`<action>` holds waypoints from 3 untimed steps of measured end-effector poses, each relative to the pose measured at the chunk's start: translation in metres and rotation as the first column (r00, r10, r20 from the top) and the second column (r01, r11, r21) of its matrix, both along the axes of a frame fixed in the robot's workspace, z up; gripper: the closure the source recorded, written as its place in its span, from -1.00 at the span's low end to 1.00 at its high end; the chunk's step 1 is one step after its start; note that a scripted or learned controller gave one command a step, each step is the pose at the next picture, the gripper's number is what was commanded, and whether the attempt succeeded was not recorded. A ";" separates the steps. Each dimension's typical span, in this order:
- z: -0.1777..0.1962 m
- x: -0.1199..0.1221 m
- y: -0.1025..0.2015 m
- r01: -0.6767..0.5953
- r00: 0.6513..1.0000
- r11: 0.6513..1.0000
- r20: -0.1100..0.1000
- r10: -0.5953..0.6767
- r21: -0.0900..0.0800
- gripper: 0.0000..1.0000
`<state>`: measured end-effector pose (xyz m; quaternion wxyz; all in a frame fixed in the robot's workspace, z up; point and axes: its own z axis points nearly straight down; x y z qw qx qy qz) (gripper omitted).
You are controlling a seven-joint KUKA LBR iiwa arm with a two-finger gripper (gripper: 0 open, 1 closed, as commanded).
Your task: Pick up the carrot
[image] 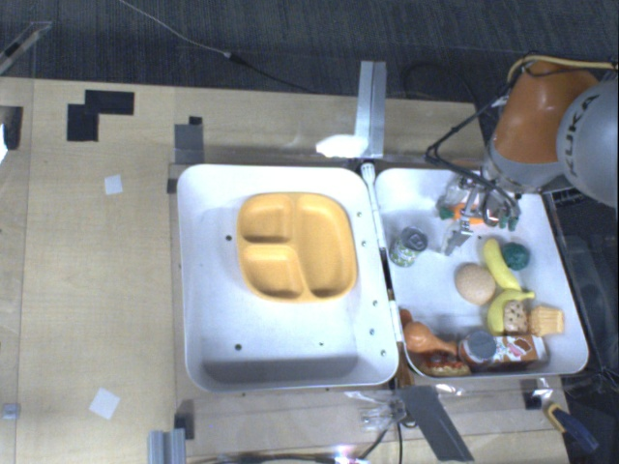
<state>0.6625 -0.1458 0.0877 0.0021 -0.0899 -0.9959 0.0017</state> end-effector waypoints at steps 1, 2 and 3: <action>0.015 0.006 0.002 -0.005 1.000 1.000 0.024 0.005 -0.001 1.00; 0.078 -0.007 0.011 0.127 0.992 0.992 0.020 -0.127 0.003 1.00; 0.008 -0.065 -0.036 -0.067 0.998 0.998 0.012 0.067 0.000 1.00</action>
